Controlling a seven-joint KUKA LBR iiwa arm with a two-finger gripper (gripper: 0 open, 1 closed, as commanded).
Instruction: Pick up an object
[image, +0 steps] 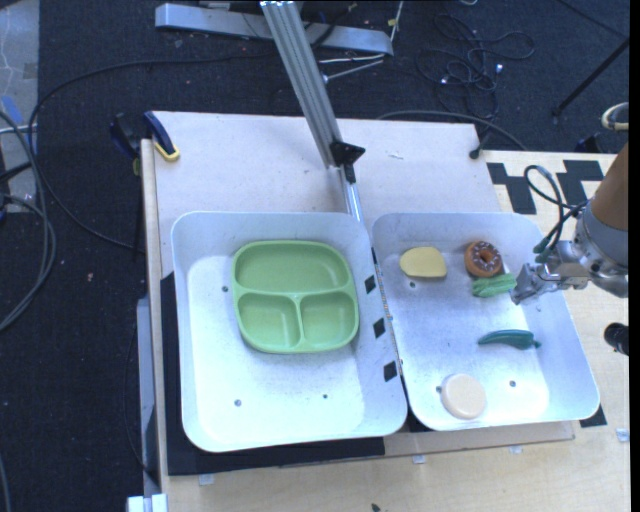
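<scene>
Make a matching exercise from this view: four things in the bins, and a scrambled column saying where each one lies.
Things:
1. Green three-compartment plate
2. Brown ring doughnut
3. Pale round disc
4. Yellow rounded piece

Places:
A. Right bin, near edge
B. Left bin
C. Right bin, far side, close to the divide between bins
D. Right bin, far side, close to the gripper

Pairs: 1-B, 2-D, 3-A, 4-C
</scene>
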